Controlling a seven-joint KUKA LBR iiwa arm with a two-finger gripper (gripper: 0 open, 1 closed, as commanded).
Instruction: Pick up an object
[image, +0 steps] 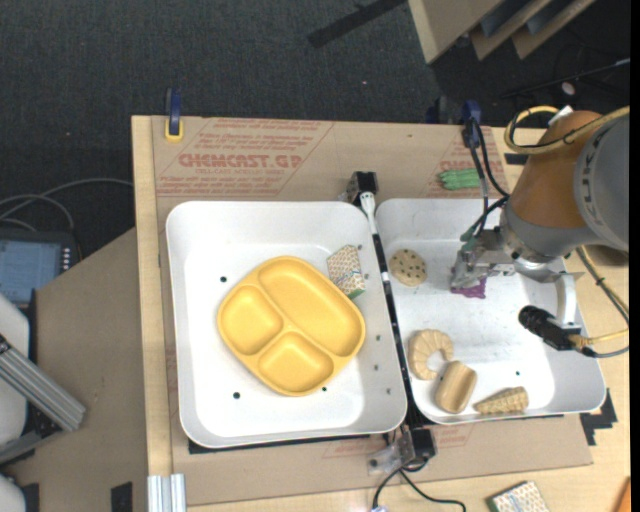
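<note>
My gripper (470, 272) hangs low over the upper middle of the right bin (560, 385), coming in from the right on the grey arm with the orange band. A small purple object (473, 289) lies right beneath its tip, partly hidden by it; whether it is held I cannot see. Also in this bin are a round speckled cookie (407, 266) to the gripper's left, a curled pale pastry (431, 351), a tan cylinder (455, 386) and a waffle cone (503, 402) near the front edge.
The left bin (200, 400) holds a yellow divided plate (290, 325) and a small patterned object (346, 267) by its right wall. A black part (545, 328) juts over the right bin's right side. A green item (460, 180) lies on the board behind the bins.
</note>
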